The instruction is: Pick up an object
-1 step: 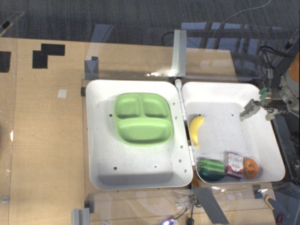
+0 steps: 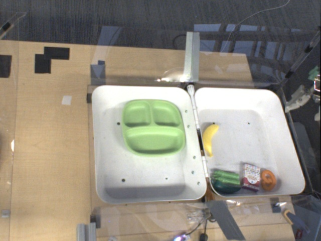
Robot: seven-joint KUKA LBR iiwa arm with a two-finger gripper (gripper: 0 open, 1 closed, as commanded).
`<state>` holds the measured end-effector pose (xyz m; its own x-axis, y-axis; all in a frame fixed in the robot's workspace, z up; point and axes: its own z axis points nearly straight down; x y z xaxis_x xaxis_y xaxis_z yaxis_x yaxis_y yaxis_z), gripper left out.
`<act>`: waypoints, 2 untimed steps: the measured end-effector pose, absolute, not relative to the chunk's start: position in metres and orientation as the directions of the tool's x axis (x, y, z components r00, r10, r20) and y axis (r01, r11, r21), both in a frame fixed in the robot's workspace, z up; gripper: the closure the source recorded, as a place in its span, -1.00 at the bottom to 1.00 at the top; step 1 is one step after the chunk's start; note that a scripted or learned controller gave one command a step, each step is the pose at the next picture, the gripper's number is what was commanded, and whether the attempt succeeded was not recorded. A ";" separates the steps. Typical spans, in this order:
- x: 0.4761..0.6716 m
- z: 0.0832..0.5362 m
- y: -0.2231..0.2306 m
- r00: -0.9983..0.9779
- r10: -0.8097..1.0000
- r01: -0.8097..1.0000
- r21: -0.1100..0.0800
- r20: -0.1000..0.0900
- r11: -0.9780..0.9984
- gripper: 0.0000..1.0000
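Still at the outset, judging by the layout: nothing lifted, every candidate lying in the right shallow white plastic bin (image 2: 251, 112). Next, a descent over one item with room to close. Best placed: the smooth curved yellow banana (image 2: 209, 138) against the left wall, apart from the rest. Crowded in the near corner: a glossy green cylindrical can (image 2: 225, 179), a small printed purple packet (image 2: 251, 175), a round orange fruit (image 2: 268, 179), possibly touching. In the left bin, a matte green compartmented tray (image 2: 152, 126). Claw state: cannot tell.
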<state>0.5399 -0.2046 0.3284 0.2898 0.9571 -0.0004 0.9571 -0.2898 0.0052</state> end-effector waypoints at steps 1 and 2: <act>0.557 0.414 -0.158 0.142 0.990 0.990 0.007 -0.001 -0.142 -1.00; 0.557 0.347 -0.178 0.585 0.811 0.811 0.003 0.001 -0.585 -1.00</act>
<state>0.5572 -0.1783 0.3469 0.5855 0.8107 0.0010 0.8107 -0.5855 0.0031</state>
